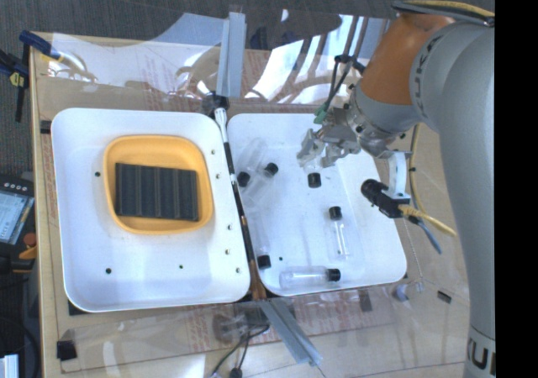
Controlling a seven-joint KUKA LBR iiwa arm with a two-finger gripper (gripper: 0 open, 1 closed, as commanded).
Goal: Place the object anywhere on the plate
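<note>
**Pincer over the right bin, plate waiting in the left**

Camera view from above shows the gripper (324,152) hanging over the upper middle of the right bin (382,263), its metal fingers pointing down. Nothing can be seen between them, and how far apart they stand I cannot tell from this angle.

Several clear vials with black caps lie scattered in that bin. The nearest is a small vial (313,179) just below the pincer, at about six o'clock from it, too small to judge its long axis. A slender vial (339,232) lies further toward six o'clock, its length running roughly twelve-to-six. A large tube (309,278) lies along the bin's near edge, its axis running nine-to-three with the cap at the three o'clock end. Two more caps (256,173) sit toward nine o'clock of the pincer, near the divide.

The yellow plate (155,149) lies in the left bin (151,284), well apart at nine o'clock from the pincer, with a dark ribbed insert (158,191) at its middle. No vial rests on it; by my judgement the pick is not yet made.
</note>
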